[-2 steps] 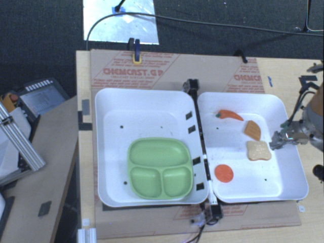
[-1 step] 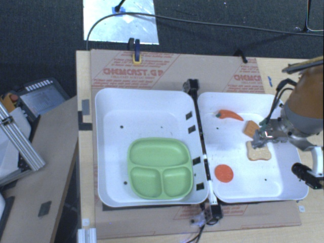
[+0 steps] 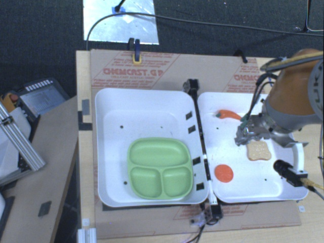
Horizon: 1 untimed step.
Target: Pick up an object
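The right bin (image 3: 228, 191) holds three small objects: an orange carrot (image 3: 229, 115) near its back, a tan slice of toast (image 3: 258, 150) in the middle right, and a flat orange-red disc (image 3: 224, 173) near the front. My gripper (image 3: 245, 134) hangs low over the right bin, just left of and above the toast and in front of the carrot. The arm's grey wrist and orange band rise to its right and cover the bin's far right side.
The left bin (image 3: 111, 110) holds a green divided plate (image 3: 160, 167) in its front half. A black divider with clips (image 3: 196, 130) runs between the bins. A black fixture (image 3: 289, 173) juts over the right bin's front right corner. Cardboard lies under both bins.
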Each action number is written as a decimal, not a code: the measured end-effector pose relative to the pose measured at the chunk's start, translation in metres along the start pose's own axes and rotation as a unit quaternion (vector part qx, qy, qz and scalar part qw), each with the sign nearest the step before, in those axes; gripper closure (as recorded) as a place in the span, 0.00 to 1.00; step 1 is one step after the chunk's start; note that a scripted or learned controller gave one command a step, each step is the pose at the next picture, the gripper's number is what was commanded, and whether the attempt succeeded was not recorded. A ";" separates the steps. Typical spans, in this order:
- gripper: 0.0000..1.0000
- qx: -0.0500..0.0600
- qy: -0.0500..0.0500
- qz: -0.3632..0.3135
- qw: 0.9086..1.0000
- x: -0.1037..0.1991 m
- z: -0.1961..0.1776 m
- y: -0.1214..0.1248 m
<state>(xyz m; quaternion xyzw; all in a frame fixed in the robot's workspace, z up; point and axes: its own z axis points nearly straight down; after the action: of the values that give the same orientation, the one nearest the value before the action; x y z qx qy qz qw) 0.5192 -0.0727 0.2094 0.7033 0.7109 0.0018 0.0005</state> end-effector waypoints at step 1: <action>1.00 0.000 0.000 0.000 1.000 0.060 -0.012 0.005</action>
<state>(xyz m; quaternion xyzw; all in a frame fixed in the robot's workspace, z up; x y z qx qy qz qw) 0.5233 -0.0128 0.2216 0.7032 0.7110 0.0017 0.0004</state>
